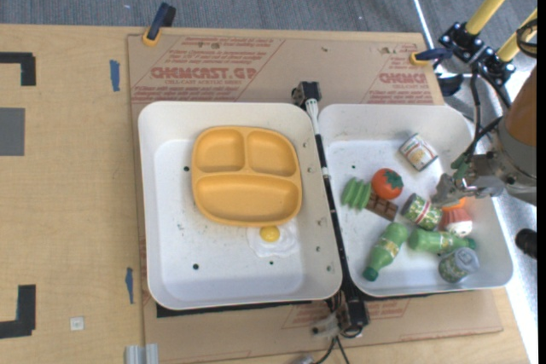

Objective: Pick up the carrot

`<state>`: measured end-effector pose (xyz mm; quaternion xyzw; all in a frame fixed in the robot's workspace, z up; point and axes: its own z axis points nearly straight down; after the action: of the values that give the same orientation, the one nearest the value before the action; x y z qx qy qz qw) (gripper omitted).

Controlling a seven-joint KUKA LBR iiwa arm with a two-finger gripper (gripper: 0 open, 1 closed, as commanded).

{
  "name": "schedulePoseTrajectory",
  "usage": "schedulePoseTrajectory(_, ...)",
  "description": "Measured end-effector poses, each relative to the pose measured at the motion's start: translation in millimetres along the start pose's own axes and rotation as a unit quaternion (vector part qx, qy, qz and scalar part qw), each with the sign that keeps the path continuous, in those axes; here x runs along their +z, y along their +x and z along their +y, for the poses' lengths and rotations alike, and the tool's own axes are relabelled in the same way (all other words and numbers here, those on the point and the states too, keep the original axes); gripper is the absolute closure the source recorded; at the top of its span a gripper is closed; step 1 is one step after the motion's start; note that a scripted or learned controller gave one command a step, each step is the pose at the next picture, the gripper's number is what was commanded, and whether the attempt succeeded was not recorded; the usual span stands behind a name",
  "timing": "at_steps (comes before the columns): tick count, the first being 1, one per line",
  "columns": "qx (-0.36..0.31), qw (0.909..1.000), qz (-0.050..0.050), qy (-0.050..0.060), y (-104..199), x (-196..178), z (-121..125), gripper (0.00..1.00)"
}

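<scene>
The carrot (455, 204) shows as a small orange piece near the right wall of the right bin (358, 132), partly hidden under the gripper. My gripper (455, 188) hangs low over the bin's right side, directly above and touching or almost touching the carrot. The grey arm comes in from the right edge. The carrot lies among crowded toy foods, with a white and red piece (461, 226) just below it.
Packed around it are a red tomato (388, 182), a green vegetable (356, 193), a small tin (419, 152), two green bottles (385, 250) (438, 240) and a round can (455, 266). The left bin (162, 183) bears a yellow divided plate (247, 175) and a fried egg (270, 236).
</scene>
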<state>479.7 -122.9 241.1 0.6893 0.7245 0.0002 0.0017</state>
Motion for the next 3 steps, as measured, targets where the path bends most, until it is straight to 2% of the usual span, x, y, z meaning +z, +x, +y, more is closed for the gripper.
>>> schedulePoseTrajectory(1,0.051,0.9987,0.002,0.002,71,49,3,1.0)
schedulePoseTrajectory(2,0.099,0.9951,0.002,0.002,196,57,9,1.0)
schedulePoseTrajectory(3,0.068,0.9977,0.0,0.001,105,56,85,1.0)
